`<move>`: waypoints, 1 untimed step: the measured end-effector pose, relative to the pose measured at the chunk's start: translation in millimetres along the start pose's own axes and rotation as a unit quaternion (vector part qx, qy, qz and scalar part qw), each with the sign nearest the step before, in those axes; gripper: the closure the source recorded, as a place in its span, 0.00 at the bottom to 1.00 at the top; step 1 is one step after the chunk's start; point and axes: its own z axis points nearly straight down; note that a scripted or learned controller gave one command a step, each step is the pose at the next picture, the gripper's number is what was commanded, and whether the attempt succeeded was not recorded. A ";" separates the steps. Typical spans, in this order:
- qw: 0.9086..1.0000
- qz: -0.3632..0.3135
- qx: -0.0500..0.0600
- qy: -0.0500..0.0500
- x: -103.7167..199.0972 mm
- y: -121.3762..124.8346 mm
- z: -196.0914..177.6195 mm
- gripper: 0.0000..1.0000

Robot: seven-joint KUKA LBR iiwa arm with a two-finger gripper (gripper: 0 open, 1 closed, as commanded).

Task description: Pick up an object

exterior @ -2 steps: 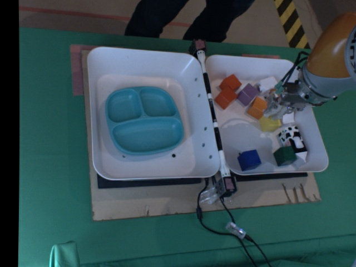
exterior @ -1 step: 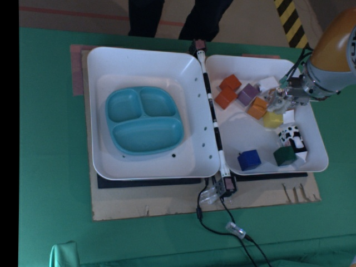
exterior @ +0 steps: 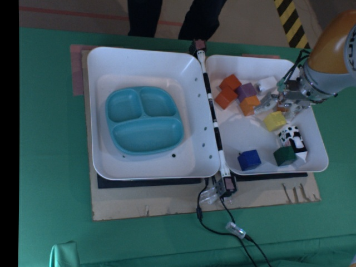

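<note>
The arm (exterior: pixel 334 43) reached in over the right bin (exterior: pixel 314 163), its gripper (exterior: pixel 281 105) low above the yellow block (exterior: pixel 274 120). That block served as the landmark: it lay toward the bin's middle right, and the gripper hung just above and beside its upper edge, close enough that the two looked nearly touching. Whether anything sat inside the gripper, or how wide it stood, could not be told; the metal parts blurred together against the white floor.

The pose suggested a descent aimed at the yellow block, the likeliest target. Left of it, a tight cluster crowded together: two orange blocks (exterior: pixel 228 90), a purple block (exterior: pixel 246 90) and another orange one (exterior: pixel 250 105), touching or nearly so, which would make a clean grasp there harder. A white piece (exterior: pixel 267 84) lay above the yellow block, near the bin's far wall. Just below and to its right stood a black-and-white toy (exterior: pixel 290 136), with a green block (exterior: pixel 284 156) beneath that, and a blue block (exterior: pixel 249 159) well to the lower left.

The left bin (exterior: pixel 111 60) held a blue divided plate (exterior: pixel 144 120), well apart from the yellow block and probably not involved in this try.
</note>
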 end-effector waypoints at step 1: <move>1.000 0.003 0.000 -0.003 -3.7 0.3 -7.7 1.00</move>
